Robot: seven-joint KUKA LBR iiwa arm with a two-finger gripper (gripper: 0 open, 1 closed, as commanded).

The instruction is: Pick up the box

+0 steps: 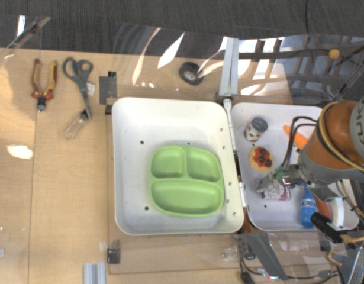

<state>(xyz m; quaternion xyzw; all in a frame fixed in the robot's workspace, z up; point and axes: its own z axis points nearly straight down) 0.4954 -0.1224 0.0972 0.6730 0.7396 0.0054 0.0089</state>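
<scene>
The box (276, 193) is a small grey and white pack with pink print. It lies flat in the right bin (253, 215), near that bin's middle. My gripper (281, 178) comes in from the right under the orange-banded wrist (327, 149) and hangs right over the box's upper edge. The wrist and dark cables cover its tip, and I cannot tell whether it touches the box.
In the right bin a small jar (256, 128), a yellow and red round item (260, 157), an orange piece (298, 137) and a blue bottle (308, 209) surround the box. The left bin (134, 158) holds a green divided plate (186, 179). Pliers (42, 81) and scissors (81, 78) lie at the bench's far left.
</scene>
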